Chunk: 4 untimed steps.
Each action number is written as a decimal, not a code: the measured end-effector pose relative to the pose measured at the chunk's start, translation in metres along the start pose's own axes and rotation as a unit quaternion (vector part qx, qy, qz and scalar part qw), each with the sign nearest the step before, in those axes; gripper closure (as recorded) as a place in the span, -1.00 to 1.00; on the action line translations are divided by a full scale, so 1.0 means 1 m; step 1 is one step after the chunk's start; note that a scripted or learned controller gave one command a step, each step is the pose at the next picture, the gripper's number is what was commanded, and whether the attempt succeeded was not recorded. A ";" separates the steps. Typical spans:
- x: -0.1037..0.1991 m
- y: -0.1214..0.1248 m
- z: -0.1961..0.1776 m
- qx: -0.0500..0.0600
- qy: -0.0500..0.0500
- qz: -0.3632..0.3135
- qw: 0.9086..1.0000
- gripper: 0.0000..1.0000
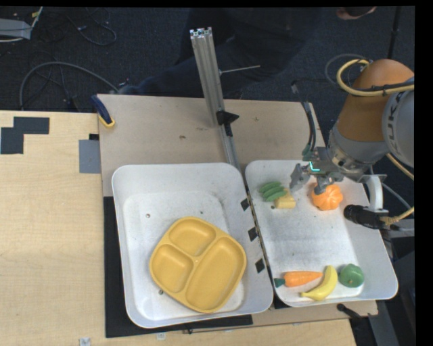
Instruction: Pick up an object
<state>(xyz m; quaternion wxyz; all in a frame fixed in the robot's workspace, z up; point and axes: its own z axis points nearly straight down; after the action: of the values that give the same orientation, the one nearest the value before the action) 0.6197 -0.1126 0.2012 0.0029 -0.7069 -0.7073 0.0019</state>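
Banana (321, 286) at right bin front; gripper (312, 177) above orange fruit (327, 198).

The arm (379, 101) runs off the right of the camera view, so its base and most of its length are cut away. The gripper (312, 177) is small and dark against the bin wall, and how its fingers stand is too fine to make out. The orange toy (327, 198) sits partly under the gripper's lower parts, its top edge hidden, and whether anything touches it cannot be told. The pale yellow piece (285, 202) overlaps the green toy (272, 190), covering its lower corner; what either one represents is unclear. The banana (323, 286) lies over the tip of the carrot (300, 278). At the top edge a brownish shape (355, 11) is cropped beyond recognition.
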 end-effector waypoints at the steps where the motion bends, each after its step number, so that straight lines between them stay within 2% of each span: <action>1: 0.000 0.001 -0.002 -0.002 0.000 0.000 1.000 -1.00; 2: 0.002 0.005 0.062 0.000 0.000 0.000 1.000 -1.00; 3: 0.001 0.006 0.099 -0.004 -0.001 0.001 1.000 -1.00; 4: 0.000 0.004 0.092 -0.001 0.000 0.003 1.000 1.00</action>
<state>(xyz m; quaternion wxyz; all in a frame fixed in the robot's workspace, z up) 0.6236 -0.1124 0.1092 0.0020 -0.7089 -0.7053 0.0014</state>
